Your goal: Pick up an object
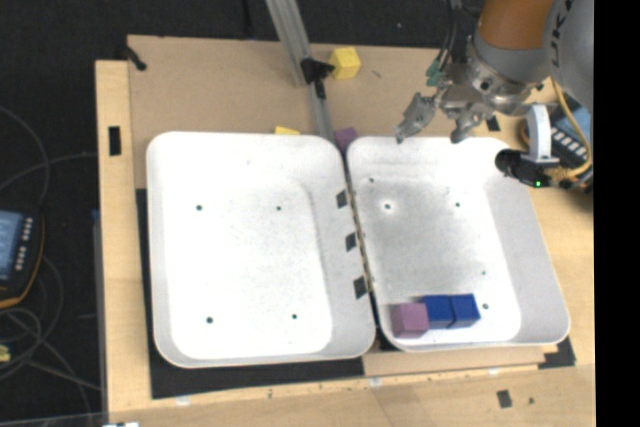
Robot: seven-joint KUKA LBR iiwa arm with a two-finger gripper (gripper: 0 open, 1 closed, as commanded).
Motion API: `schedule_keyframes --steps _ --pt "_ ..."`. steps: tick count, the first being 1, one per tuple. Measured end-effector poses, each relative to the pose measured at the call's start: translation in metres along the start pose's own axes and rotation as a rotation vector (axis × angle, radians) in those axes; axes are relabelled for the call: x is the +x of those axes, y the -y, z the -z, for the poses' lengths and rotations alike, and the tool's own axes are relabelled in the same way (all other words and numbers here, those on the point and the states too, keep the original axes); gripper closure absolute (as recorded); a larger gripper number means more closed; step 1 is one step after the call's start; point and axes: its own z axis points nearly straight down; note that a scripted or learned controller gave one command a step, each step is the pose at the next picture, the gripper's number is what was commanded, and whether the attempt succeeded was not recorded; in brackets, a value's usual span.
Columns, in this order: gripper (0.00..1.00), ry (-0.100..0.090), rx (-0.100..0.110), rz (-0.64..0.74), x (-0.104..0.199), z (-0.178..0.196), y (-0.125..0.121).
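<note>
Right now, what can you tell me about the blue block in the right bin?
The blue block looks like a solid, matte piece, longer than wide, with a faint seam that may mean two cubes side by side. It lies flat in the right bin near its front wall. Its left end sits against a purple block. The pincer hangs far off, above the bin's back rim, fingers spread.

Two blocks (450, 310) lie side by side at the near edge of the right bin (520, 245), left bin (180, 245) beside it
</note>
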Motion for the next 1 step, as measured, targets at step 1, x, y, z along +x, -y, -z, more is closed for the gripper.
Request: schedule_keyframes --steps 1 --pt "0.0 -0.002 -0.001 -0.005 0.0094 0.0307 0.0998"
